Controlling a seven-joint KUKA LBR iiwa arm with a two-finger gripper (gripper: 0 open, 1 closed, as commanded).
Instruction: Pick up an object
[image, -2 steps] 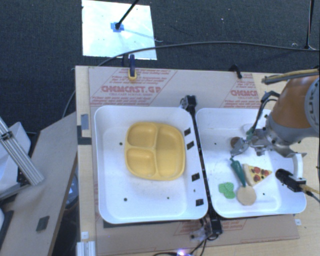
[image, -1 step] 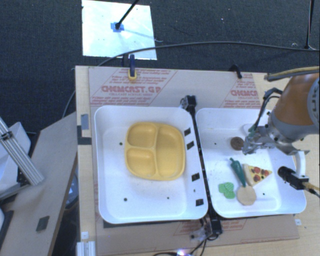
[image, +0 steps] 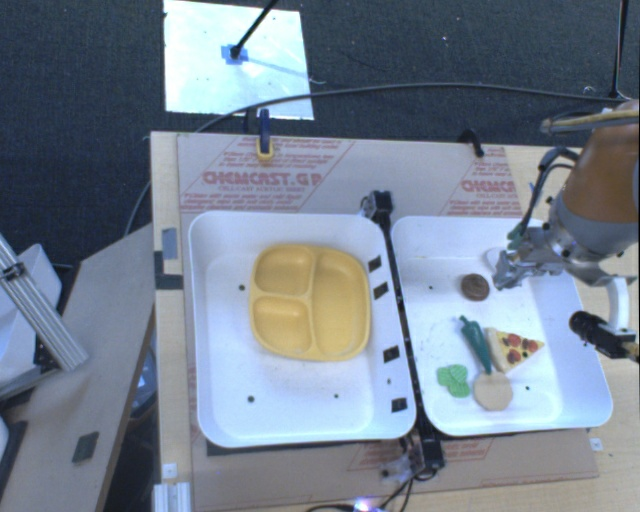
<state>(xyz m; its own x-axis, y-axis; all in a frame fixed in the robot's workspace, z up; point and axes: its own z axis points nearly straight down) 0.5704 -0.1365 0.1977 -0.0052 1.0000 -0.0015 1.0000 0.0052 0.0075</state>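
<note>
right now the gripper (image: 503, 270) is hanging over the right bin (image: 430, 240), near its far edge, and whether it is open or closed i cannot tell. just beside it a small brown cookie (image: 475, 287) is lying on the bin floor, apart from the other toys. it is looking light, stiff and flat, so pinching across its rim would probably suit. nearer the front edge a pizza slice (image: 516, 349), a green utensil (image: 476, 344), a green leafy piece (image: 453, 379) and a tan disc (image: 492, 392) are sitting close together. a yellow divided plate (image: 308, 302) is filling the left bin (image: 220, 260). the arm (image: 603, 190) is running off at the right.
</note>
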